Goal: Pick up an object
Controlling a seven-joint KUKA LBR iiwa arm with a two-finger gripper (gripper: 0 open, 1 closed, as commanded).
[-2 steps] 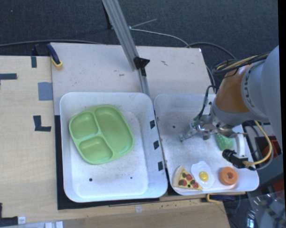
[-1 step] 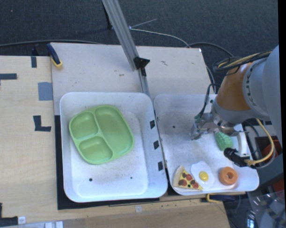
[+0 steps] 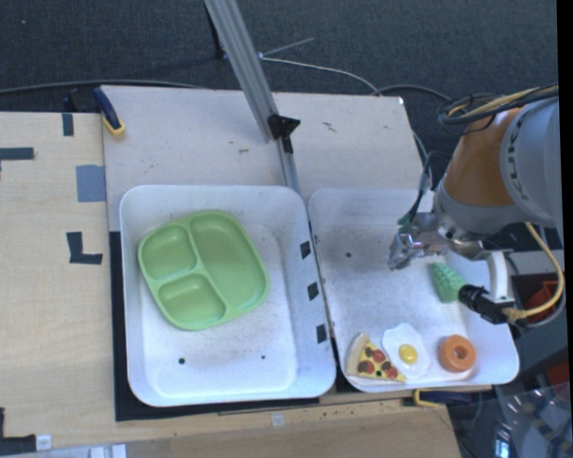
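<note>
Plainly risks a grab at nothing: sits with the gripper (image 3: 404,251) low over a bare patch of the right bin (image 3: 361,221), apart from every candidate. Cannot tell from this slant whether open or closed. Could easily come down on white floor and lift away empty if dropped straight from here.

Nearest to hand: the knobbly green toy (image 3: 446,282), just beside the gripper toward the bin's right side. Could knock or roll it with the wrist body on a sideways shift, given how close it lies to the arm's own bulk and to the black fitting and cables there.

Further off, along the near edge of the same bin: the pizza slice (image 3: 374,359), the fried egg (image 3: 404,348) and the orange doughnut (image 3: 457,354), the slice and egg touching or nearly so. Looks awkward for all three: flat and thin, hard to get under, and liable to be pushed against the bin's rim or nudged into one another instead of gripped.

Reaches in from the right, the arm (image 3: 533,168) bent downward, orange band (image 3: 477,170) above the wrist, tool end pointing down and a little leftward into the bin. Leaves the left bin (image 3: 217,376) and its green divided plate (image 3: 202,269) well apart from the gripper.
</note>
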